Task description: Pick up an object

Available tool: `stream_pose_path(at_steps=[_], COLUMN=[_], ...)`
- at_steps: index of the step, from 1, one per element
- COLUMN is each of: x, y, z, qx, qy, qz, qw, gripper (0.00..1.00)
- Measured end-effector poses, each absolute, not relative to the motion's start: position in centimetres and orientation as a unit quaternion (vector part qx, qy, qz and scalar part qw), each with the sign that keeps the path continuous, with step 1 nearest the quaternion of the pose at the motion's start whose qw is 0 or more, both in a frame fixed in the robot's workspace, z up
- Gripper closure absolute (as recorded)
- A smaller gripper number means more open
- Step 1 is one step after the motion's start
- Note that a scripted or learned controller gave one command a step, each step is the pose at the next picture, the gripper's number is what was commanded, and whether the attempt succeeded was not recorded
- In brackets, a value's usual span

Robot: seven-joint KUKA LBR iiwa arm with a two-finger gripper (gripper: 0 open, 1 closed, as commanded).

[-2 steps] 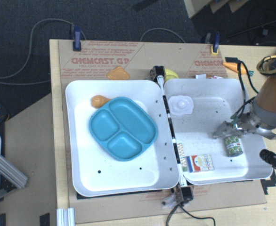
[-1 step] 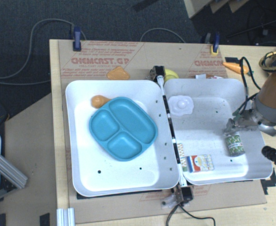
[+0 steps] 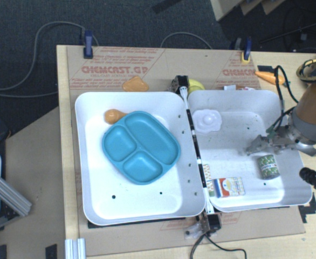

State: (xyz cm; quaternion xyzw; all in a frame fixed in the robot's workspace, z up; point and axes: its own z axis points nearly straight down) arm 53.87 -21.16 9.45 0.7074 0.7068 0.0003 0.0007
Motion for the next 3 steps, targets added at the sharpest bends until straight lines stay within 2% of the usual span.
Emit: stream_pose_path(at_steps=[1, 2, 3], x=[49.5, 49.7, 54.7], y=[-18.1, -18.3, -13.4], z=[8.4, 9.4, 8.4], qx=[0.707, 0.708, 0.705], qy=[0.707, 0.707, 0.709], qz=[-0.0007, 0.0003, 0.0013], qw=[-0.003, 0.0, 0.002], gripper=[0.0, 1.0, 1.0])
